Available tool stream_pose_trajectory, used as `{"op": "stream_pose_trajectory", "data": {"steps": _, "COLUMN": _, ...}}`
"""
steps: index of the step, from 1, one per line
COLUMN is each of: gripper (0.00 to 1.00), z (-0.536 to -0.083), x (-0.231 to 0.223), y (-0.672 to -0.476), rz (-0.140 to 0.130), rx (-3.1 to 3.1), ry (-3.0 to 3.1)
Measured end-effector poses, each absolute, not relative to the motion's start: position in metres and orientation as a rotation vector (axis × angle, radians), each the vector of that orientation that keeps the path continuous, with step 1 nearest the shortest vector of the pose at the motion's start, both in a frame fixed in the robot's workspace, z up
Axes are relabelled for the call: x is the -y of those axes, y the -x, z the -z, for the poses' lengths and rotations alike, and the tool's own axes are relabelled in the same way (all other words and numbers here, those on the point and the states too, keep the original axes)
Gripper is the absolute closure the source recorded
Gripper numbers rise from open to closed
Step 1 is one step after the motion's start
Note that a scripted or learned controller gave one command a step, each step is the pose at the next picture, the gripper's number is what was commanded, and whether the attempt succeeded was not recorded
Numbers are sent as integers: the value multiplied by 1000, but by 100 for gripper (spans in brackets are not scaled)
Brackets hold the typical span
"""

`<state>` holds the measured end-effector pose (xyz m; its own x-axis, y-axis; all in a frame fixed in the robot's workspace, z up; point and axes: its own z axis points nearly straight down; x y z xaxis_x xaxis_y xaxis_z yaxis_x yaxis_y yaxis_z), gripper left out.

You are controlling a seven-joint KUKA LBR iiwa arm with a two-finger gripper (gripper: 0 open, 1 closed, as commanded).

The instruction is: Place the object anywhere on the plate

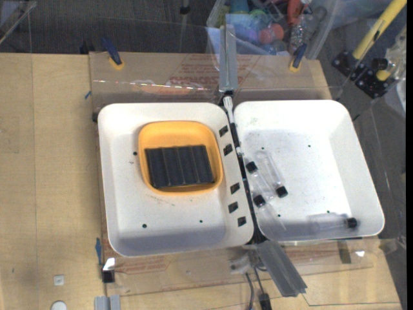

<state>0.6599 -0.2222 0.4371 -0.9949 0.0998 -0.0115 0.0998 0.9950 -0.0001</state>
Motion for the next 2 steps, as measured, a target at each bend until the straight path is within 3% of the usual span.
{"op": "stream_pose_trajectory", "data": {"steps": 2, "gripper": 100, "z": -437, "x": 221, "y": -668, "rz": 3, "rx": -3120, "ry": 257}}
